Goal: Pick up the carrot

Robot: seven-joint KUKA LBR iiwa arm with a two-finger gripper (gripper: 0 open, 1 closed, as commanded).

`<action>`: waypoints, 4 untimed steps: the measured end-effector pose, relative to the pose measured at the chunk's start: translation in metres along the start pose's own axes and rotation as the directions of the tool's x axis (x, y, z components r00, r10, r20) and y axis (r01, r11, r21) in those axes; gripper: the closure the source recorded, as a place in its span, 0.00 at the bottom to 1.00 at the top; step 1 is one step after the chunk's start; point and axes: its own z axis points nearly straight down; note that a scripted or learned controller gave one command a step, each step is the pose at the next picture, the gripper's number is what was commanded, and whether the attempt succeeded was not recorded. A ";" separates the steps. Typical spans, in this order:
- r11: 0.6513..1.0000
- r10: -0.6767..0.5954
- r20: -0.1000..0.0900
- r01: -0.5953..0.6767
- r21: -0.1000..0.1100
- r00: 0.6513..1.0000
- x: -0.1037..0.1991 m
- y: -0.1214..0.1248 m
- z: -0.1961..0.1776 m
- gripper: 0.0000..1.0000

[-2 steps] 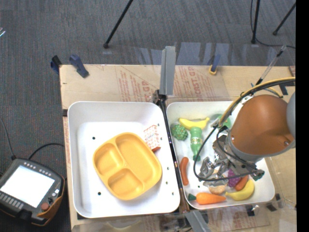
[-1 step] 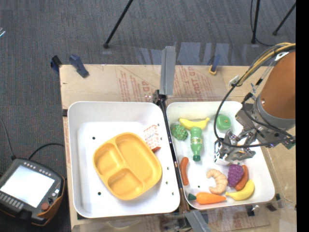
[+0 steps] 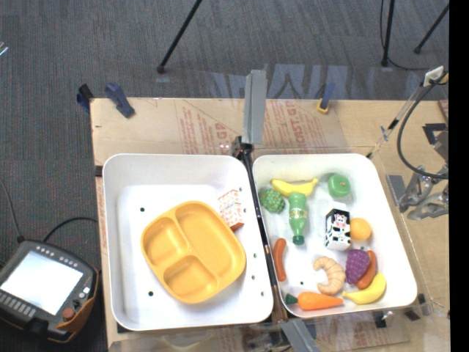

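Note:
The carrot (image 3: 319, 301) is orange with a green stub at its left end. It lies flat along the front wall of the right bin (image 3: 388, 196), pointing right. A tan croissant-like piece (image 3: 330, 273) touches it from behind, and a yellow banana (image 3: 370, 290) lies at its right tip. What looks like my gripper (image 3: 423, 198) is a grey metal part past the right bin's right wall, well away from the carrot and about level with the bin's middle. A dark cable loops above it.
The right bin also holds a red sausage (image 3: 280, 259), purple grapes (image 3: 357, 265), a cow-print carton (image 3: 337, 229), an orange (image 3: 360, 230), a green bottle (image 3: 297, 220), a green apple (image 3: 338, 185) and another banana (image 3: 293, 187). In the left bin lies a yellow divided plate (image 3: 193, 250).

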 end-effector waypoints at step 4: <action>0.985 -0.170 -0.005 0.170 -0.014 0.985 -0.002 -0.050 0.131 0.00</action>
